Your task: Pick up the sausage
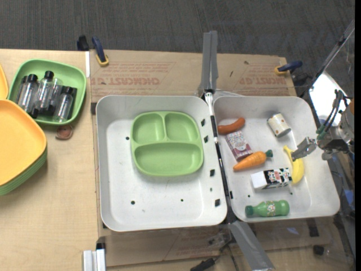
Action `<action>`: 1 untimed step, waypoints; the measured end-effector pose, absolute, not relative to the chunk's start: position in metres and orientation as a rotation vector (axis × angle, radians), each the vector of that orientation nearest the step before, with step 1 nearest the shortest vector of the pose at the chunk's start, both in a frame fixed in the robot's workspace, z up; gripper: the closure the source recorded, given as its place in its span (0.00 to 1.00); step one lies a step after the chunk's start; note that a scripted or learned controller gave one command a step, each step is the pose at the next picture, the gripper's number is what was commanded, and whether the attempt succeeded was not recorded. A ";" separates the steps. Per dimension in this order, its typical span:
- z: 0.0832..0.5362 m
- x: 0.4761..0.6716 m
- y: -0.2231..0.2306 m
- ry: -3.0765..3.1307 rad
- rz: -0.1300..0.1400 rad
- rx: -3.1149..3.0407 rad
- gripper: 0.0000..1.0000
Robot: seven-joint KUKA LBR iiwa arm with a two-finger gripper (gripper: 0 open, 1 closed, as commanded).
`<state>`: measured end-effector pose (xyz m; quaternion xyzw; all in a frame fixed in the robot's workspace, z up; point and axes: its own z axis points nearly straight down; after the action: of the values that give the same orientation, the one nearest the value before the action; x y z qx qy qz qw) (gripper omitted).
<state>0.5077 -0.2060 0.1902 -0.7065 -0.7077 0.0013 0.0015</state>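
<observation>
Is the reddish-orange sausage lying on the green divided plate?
No, the reddish-orange sausage lies in the right white bin, apart from the green divided plate.

- One camera hangs above the bench, looking down at a slant.
- It stands far enough off to take in both white bins: left bin, right bin.
- Grey carpet floor fills the far side.
- The bench's left part runs past the frame edge.

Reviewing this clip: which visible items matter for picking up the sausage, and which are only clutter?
Job:
reddish-orange toy sausage
two-finger metal gripper

Clutter:
orange toy carrot
yellow toy banana
green toy bottle
green divided plastic plate
</observation>
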 end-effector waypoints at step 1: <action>0.115 0.516 -0.168 -2.431 -0.011 -2.017 0.00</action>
<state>0.5164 -0.1677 0.1151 -0.6384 -0.7697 -0.0034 -0.0086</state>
